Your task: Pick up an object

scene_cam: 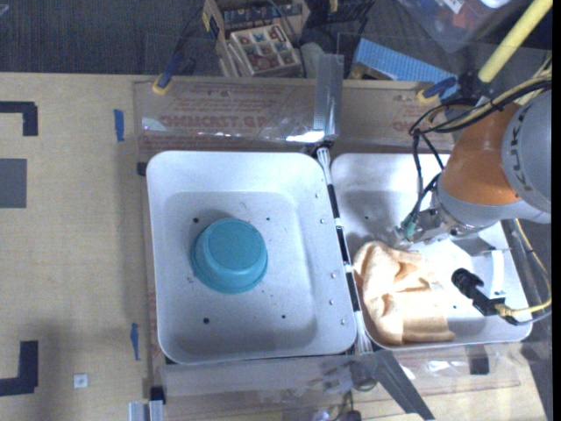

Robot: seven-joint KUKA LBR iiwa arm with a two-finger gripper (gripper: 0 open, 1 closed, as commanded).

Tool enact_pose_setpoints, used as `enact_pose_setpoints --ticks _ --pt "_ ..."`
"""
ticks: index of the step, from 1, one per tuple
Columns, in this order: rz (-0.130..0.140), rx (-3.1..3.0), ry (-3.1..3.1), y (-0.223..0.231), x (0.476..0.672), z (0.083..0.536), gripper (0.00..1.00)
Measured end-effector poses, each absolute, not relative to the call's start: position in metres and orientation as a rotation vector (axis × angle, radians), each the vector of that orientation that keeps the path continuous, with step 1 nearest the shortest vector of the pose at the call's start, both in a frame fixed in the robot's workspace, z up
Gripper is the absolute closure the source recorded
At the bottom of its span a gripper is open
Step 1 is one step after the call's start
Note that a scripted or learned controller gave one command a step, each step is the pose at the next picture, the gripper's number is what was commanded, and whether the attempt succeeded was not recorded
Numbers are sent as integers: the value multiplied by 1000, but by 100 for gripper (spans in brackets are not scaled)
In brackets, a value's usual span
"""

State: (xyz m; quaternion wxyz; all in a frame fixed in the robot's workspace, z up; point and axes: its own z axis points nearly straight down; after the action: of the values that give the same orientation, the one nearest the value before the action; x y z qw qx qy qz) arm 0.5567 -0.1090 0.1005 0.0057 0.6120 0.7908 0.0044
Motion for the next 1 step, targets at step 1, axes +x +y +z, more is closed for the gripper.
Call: enact_pose_setpoints --ticks 1 --pt "14 1916 2475 -109 557 100 0"
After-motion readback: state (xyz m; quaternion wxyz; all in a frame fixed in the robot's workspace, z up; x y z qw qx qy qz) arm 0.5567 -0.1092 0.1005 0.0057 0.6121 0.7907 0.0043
